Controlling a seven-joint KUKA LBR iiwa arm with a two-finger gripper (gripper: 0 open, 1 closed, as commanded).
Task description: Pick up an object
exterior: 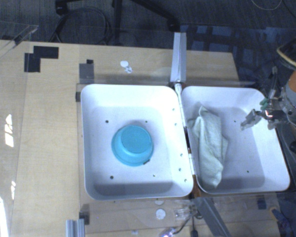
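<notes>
A round blue bowl (133, 144) lies upside down in the middle of the left bin (96, 132). A crumpled white cloth (208, 143) stretches along the left side of the right bin (251, 174), close to the divider. My gripper (259, 121) hangs above the right bin's far right part, near its right rim. It is open with nothing between its fingers. It is well to the right of the cloth and higher than it, not touching it.
The two white bins sit side by side on a wooden bench (44, 147), with a metal bar (178, 58) behind their shared edge. The arm's body (293, 90) fills the right edge. Bare bin floor lies between cloth and gripper.
</notes>
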